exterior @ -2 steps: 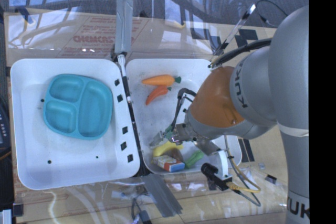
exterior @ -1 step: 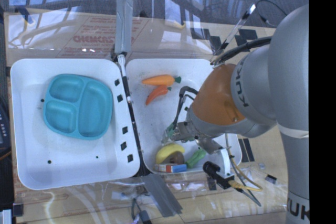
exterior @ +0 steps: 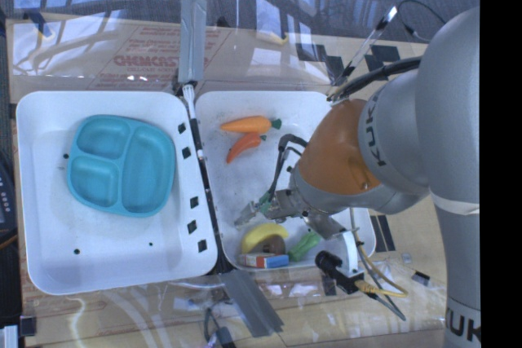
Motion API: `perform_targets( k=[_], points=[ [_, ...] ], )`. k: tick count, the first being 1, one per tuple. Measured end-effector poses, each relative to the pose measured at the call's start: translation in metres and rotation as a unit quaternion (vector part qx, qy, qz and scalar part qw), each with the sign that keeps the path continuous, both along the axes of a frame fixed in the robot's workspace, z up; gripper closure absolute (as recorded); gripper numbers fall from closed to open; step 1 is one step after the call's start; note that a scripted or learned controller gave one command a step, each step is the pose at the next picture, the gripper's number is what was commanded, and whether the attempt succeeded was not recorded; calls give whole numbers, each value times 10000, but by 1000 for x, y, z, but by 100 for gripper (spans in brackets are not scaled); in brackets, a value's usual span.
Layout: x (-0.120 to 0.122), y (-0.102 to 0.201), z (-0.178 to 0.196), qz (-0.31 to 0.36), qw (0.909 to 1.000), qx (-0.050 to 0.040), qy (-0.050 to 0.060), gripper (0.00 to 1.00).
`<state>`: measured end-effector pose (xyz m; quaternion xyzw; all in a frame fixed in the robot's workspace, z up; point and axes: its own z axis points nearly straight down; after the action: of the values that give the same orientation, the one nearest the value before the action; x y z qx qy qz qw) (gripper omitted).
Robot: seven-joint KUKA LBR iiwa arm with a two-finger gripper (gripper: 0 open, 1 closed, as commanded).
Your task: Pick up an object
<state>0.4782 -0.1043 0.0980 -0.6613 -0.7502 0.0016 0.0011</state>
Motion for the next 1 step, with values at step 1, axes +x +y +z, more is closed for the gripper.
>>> perform_targets(
  k=[1],
  points=[
    [65, -11, 8, -194, 9998, 5, 9, 0]
  ],
)
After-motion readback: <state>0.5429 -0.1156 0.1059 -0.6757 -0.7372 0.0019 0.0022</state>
